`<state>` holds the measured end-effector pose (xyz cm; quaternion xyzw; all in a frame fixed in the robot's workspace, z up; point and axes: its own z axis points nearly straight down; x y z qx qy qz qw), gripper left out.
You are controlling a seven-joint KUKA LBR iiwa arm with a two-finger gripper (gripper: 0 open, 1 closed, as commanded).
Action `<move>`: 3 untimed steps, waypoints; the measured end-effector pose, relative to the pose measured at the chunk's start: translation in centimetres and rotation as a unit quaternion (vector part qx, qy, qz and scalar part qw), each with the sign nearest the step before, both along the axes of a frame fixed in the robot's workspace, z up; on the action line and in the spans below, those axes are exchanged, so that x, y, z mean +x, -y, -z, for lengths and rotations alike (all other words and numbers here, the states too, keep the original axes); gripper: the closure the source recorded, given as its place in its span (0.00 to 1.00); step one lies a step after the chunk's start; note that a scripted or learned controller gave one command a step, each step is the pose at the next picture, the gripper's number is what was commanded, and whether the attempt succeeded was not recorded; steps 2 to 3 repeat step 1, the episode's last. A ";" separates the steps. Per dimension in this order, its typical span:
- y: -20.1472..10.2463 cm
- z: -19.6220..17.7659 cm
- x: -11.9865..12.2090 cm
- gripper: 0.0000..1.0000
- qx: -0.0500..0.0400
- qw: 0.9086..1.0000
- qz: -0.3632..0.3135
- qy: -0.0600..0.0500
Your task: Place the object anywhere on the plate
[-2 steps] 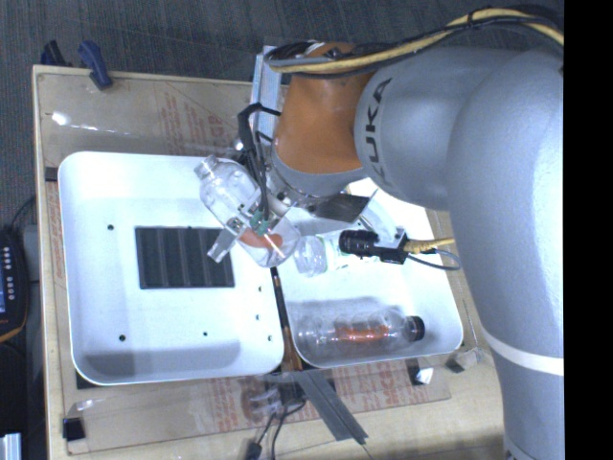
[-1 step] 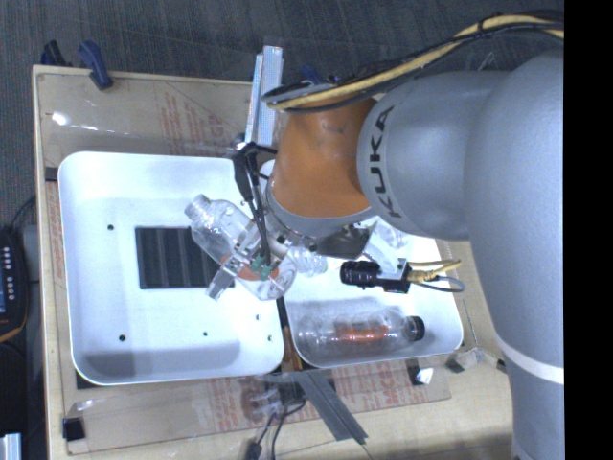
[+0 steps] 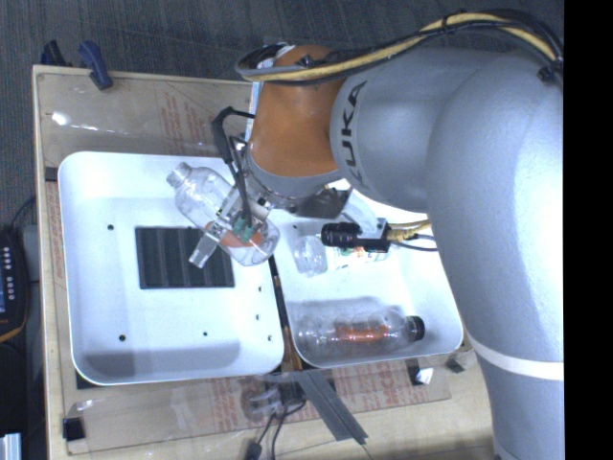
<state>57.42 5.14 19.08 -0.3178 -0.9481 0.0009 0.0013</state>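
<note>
Nearest the camera, at the bench's (image 3: 144, 405) front edge, there's a dark metal bracket thing (image 3: 326, 405) sticking out below where the two bins meet. Just behind it in the right bin (image 3: 436, 329), a clear plastic bottle with a black cap (image 3: 359, 331) lies on its side along the front wall, something coppery inside it. A small clear cup-like piece (image 3: 308, 255) sits a bit further back in that bin.

The left bin (image 3: 86, 257) has a dark ribbed rectangular plate (image 3: 182, 257) lying flat in its middle. Over that plate's back right corner, the gripper (image 3: 215, 238) is clamped on a clear plastic bottle (image 3: 215, 209), tilted, held up off the bin floor as far as I can tell.

Behind that is the grey arm with the orange band (image 3: 292, 123), cables running over it, and a blue clamp (image 3: 96, 65) at the bench's far left corner.
</note>
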 end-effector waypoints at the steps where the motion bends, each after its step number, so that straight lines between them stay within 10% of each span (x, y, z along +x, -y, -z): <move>1: 0.0 0.0 0.0 0.00 0.000 1.000 0.000 0.000; 3: 0.0 0.0 0.0 0.00 0.000 1.000 0.000 0.000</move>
